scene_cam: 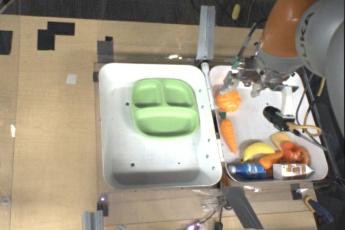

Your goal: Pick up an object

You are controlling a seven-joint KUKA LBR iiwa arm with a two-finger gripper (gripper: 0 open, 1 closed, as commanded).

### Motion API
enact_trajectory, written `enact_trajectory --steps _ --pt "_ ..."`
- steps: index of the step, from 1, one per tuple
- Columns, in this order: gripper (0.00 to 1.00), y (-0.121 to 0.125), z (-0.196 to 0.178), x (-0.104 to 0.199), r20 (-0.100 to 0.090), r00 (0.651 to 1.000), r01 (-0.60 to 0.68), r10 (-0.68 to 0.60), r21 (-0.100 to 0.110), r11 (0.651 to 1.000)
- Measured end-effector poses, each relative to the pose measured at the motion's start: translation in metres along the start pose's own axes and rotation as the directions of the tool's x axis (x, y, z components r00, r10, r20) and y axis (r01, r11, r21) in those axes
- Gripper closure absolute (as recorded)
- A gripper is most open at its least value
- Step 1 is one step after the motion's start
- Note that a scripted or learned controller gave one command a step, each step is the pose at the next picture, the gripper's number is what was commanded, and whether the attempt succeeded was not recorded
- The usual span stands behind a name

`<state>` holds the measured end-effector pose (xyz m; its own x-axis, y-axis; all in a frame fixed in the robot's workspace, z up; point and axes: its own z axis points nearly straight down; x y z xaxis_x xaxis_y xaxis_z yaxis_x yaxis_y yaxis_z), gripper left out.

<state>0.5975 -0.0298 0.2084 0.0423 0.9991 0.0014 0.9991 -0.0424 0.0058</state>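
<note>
Nearest me, in the right bin [319,167], I see a blue bottle [249,171], a banana [256,150] and a carrot [229,134]. Farther back, an orange pepper [229,100] lies just below my jaws [241,82]; I cannot tell whether they are parted. The left bin [116,132] carries a green tray [164,106].

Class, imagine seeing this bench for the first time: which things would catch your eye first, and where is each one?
Probably the green tray, alone in the left bin. Next, the grey arm's orange band at upper right, above the right bin. That bin's bright toy food stands out too: a pepper, a carrot and a banana.
</note>
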Motion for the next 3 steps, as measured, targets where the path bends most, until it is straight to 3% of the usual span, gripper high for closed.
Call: enact_trajectory --steps 1,2,3 --pt "0.00 0.019 0.067 -0.052 0.002 0.984 -0.179 0.179 0.002 0.984" --pt "0.00 0.018 0.119 -0.051 0.000 0.997 -0.071 0.071 -0.006 0.997" --pt "0.00 0.064 0.121 -0.093 0.002 0.963 -0.270 0.270 -0.002 0.963"
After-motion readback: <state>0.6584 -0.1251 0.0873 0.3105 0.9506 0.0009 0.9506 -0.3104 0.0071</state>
